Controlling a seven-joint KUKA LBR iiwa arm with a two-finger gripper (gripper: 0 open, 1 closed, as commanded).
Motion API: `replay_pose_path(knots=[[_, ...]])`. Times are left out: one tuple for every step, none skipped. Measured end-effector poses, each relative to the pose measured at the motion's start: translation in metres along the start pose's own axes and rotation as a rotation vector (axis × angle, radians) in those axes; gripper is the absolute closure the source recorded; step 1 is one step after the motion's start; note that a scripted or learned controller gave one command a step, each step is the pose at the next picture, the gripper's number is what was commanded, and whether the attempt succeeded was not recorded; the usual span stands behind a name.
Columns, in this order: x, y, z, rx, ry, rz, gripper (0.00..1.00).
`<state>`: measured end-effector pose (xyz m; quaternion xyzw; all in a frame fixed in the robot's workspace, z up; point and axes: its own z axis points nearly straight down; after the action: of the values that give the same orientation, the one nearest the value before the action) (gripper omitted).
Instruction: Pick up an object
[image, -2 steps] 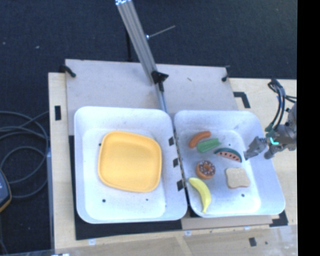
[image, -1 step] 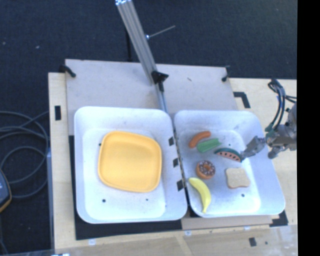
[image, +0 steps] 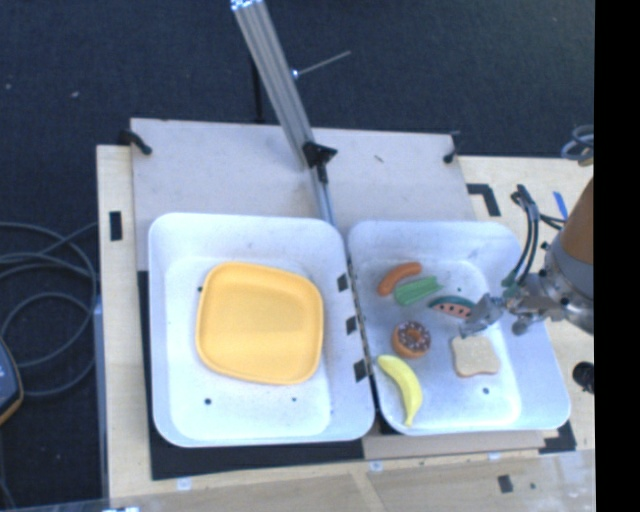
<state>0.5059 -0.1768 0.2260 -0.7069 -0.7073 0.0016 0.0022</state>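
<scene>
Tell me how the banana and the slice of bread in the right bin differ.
The banana is bright yellow, long and curved; the slice of bread is pale tan, flat and roughly square. The banana lies near the bin's left front corner, beside the divider, while the bread lies further right, just below the gripper. The banana looks the longer of the two. Both are toy foods resting on the floor of the right bin.
</scene>
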Motion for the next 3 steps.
replay_pose_path(knots=[[0.007, 0.003, 0.057, -0.005, -0.001, 0.001, 0.00], [-0.001, -0.002, 0.105, -0.001, 0.000, 0.001, 0.00], [-0.001, -0.001, 0.094, -0.004, -0.001, 0.001, 1.00]])
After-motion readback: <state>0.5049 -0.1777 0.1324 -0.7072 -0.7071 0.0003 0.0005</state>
